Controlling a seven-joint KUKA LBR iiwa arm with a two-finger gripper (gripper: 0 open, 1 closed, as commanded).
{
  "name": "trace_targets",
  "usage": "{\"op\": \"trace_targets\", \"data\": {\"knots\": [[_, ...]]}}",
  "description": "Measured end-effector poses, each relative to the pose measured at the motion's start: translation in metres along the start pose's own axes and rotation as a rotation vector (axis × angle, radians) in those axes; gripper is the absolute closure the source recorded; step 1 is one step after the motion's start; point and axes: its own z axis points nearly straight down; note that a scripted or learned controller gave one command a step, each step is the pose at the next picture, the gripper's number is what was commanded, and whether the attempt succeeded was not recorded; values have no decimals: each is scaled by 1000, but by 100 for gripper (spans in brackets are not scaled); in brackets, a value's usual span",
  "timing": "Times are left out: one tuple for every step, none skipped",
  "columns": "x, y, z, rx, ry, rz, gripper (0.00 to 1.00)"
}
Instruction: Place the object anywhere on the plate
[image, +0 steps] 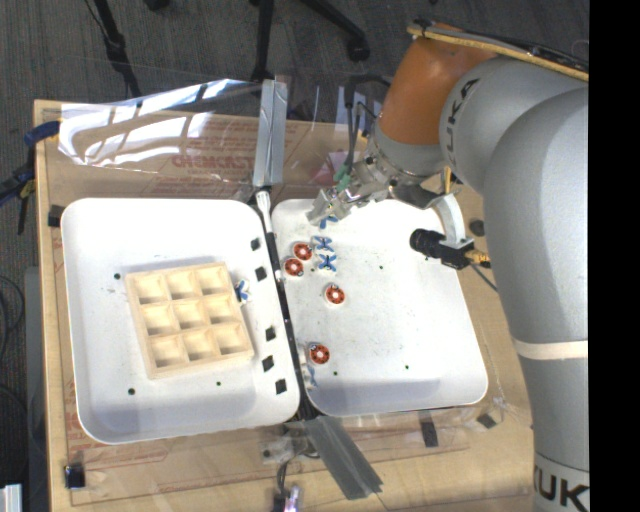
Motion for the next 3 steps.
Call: {"op": "trace_targets", "data": {"knots": [[76, 4, -36, 1, 0, -111, 100], [146, -31, 9, 3, 1, -140, 100], [145, -31, 9, 3, 0, -139, 0]]}}
